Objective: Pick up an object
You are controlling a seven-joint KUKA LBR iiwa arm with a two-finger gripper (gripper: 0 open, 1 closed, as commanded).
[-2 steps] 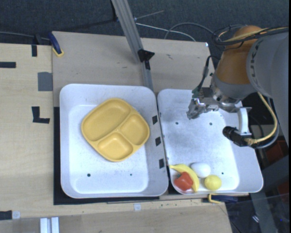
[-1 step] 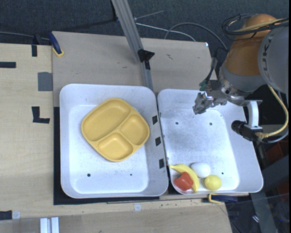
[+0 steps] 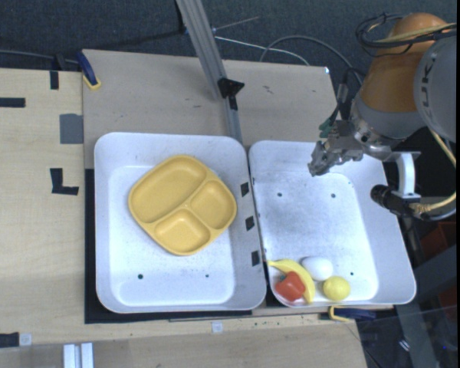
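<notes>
A cluster of small toy-like objects lies in the near corner of the right bin, against its near wall, on the side toward the left bin. The cluster comprises a yellow banana, a red rounded piece, a white egg-shaped piece and a yellow ball. The banana is the one elongated member: its long axis runs along a curve from the bin's dividing edge toward the near wall, arching over the red piece, which touches it on the concave side. The white piece lies just beside the banana on the side away from the left bin, and the yellow ball sits just beside the white piece, nearer the near wall.

The gripper hangs over the far part of the right bin, well apart from the cluster, with nothing visible between its fingers; whether the jaws are spread or closed cannot be told at this slant. The grey arm with its orange band enters from beyond the right bin's far corner.

The left bin adjoins the right bin along one long edge. It holds a yellow three-compartment tray, set askew to the bin walls, near the bin's centre. A grey metal bar slants across the bench beyond both bins, ending near their shared far corner.
</notes>
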